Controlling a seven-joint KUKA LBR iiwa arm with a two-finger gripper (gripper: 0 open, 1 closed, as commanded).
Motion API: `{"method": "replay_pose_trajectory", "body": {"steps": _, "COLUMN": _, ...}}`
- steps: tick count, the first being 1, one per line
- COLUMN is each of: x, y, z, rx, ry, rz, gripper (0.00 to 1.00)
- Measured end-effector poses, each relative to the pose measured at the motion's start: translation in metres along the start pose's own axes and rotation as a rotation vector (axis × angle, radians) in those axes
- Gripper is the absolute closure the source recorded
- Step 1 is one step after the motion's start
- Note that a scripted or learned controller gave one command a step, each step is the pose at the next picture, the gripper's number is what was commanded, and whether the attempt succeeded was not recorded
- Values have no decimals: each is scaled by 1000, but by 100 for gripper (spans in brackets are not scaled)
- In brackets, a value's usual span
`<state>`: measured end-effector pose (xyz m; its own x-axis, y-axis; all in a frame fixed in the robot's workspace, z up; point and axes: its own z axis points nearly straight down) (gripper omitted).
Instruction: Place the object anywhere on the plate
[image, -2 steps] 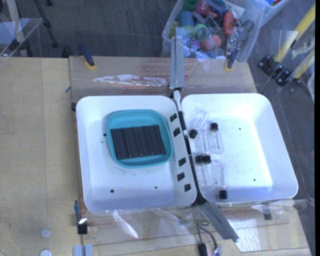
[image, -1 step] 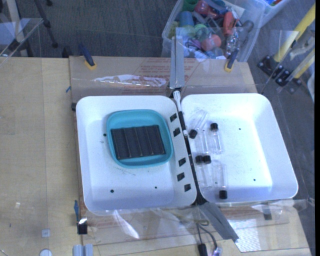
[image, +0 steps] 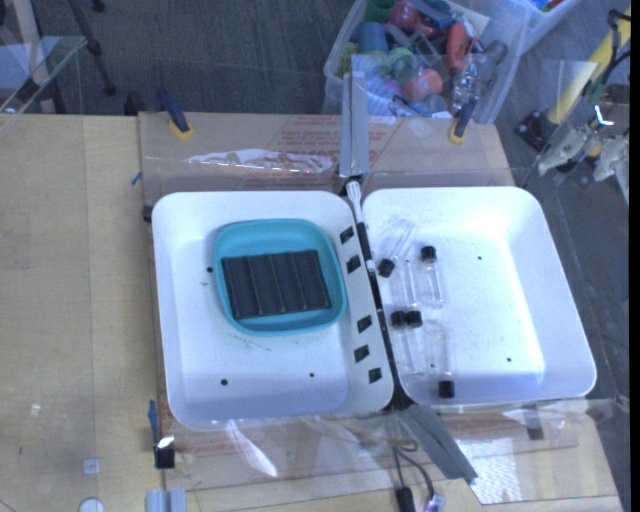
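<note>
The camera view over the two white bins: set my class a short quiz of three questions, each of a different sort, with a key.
1. True or false: the teal plate lies in the right bin.
2. Multiple choice: what lies on the plate? A) a dark ribbed rectangular object B) a clear vial C) a yellow clamp
3. Fill in: the clear vials with black caps lie in the ____ bin, near the divider.

Key: 1. False, it lies in the left bin. 2. A. 3. Right.
</note>
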<state>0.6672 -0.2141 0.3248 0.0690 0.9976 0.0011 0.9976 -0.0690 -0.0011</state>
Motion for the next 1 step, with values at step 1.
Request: {"method": "replay_pose_trajectory", "body": {"steps": 1, "x": -5, "y": 0, "z": -111, "rx": -3, "ry": -2, "rz": 78, "gripper": 0}}
